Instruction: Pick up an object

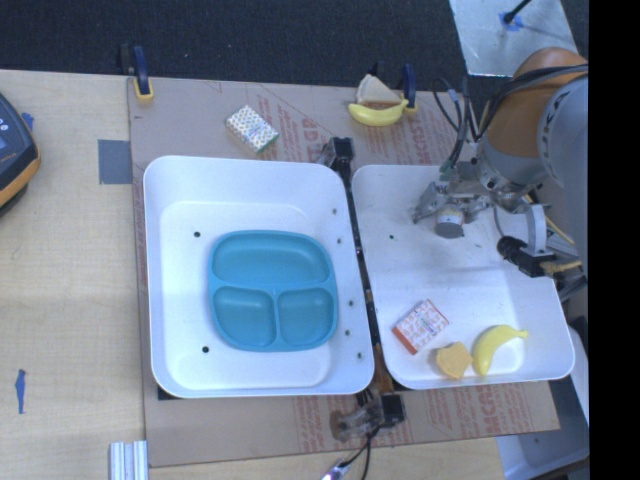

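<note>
Bench point(80, 268): wood top, brown board under two white bins side by side, centre of frame.

Left bin point(170, 368): holds a blue divided plate point(272, 290), flat, roughly centred. Nothing else in it that I can make out.

Right bin point(400, 193): three small things bunched at its lower edge. Upper part bare except for the arm.

Arm point(540, 118): comes in from upper right, orange band above the wrist. Gripper point(450, 213) hangs over the upper middle of the right bin, pointing down. Can't tell from this angle how the claw stands, and nothing visible in it, so I'd call it not carrying.

Candidates, right bin, lower right of frame:
- yellow banana point(497, 346), curved, long axis running lower left to upper right, closest to the bin's right side.
- orange-yellow chunk point(452, 360), touching or just beside the banana's left end.
- red-and-white card packet point(420, 325), flat, tilted, just upper left of the chunk.

Key relation: all three lie straight down-frame from the gripper, well apart from it; packet is nearest and almost directly below it in the picture, banana is offset to the right. My read: pick not started; next move needs a travel toward the lower edge, then a descent.

Off-bin, top of board: patterned small box point(251, 127) upper left of centre, second banana point(377, 114) with a pale wedge behind it, upper centre. Outside both bins.
</note>
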Available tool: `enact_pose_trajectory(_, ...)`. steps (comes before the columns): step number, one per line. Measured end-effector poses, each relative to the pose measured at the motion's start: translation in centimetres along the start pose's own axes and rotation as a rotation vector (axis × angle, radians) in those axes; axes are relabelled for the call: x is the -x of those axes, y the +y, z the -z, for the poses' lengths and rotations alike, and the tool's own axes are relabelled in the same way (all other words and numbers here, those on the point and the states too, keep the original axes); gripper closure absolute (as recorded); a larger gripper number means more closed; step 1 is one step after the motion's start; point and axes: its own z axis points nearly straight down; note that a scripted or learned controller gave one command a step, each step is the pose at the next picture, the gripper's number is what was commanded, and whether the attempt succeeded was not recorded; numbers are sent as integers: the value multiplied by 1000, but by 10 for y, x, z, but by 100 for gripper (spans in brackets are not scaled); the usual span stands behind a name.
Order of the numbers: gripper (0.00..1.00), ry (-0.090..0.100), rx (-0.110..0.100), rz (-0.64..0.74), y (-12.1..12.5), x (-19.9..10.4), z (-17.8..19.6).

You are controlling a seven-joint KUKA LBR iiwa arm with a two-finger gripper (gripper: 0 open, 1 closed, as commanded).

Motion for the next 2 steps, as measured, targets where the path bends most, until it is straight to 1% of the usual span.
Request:
enact_pose_trajectory(1, 100, 0, -1, 3, 0, 1, 11)
enact_pose_trajectory(2, 100, 1, 4, -1, -5, -82, 101)
